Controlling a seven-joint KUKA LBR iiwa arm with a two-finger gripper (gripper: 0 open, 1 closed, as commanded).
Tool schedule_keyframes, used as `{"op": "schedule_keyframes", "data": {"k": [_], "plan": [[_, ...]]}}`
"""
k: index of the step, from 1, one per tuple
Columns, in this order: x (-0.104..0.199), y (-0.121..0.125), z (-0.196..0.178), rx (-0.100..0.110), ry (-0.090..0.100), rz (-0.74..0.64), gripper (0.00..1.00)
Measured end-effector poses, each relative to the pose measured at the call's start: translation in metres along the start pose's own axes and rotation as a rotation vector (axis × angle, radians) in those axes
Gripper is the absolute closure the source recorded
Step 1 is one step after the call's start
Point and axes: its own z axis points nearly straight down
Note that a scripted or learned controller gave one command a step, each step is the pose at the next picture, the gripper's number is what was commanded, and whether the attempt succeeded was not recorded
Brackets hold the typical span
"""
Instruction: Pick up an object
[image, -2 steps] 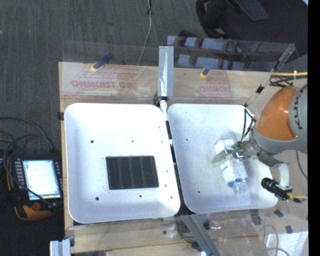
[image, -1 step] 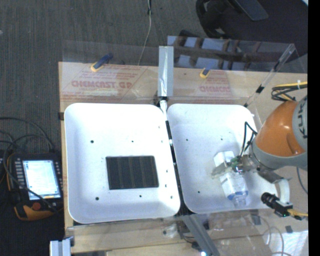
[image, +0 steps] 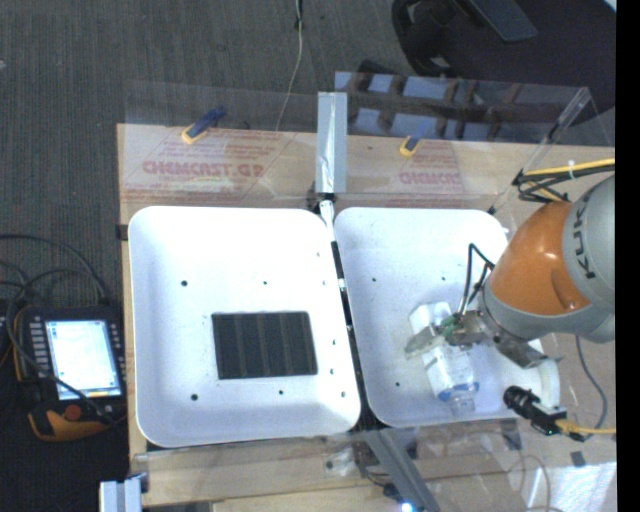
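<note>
A clear plastic bottle (image: 452, 378) lies in the right bin (image: 390, 260), near its front right corner. Just above it sits a pale crumpled object (image: 430, 318). My gripper (image: 445, 335) reaches in from the right and hangs low over the bottle's upper end, between these two things. The orange band (image: 535, 265) and grey wrist cover the bin's right side. A dark ribbed rectangular pad (image: 263, 344) lies flat in the middle of the left bin (image: 180, 250). I cannot see anything held.
A grey upright post (image: 331, 145) stands behind the seam between the bins. A handheld controller with a lit screen (image: 80, 358) lies left of the bench. Yellow and black cables (image: 560, 175) run at the right, and a black connector (image: 528, 405) sits by the right bin's front corner.
</note>
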Motion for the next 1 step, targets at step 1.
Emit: {"op": "schedule_keyframes", "data": {"k": [1], "plan": [[0.0073,0.0007,-0.0001,-0.001,-0.001,-0.024,0.0]]}}
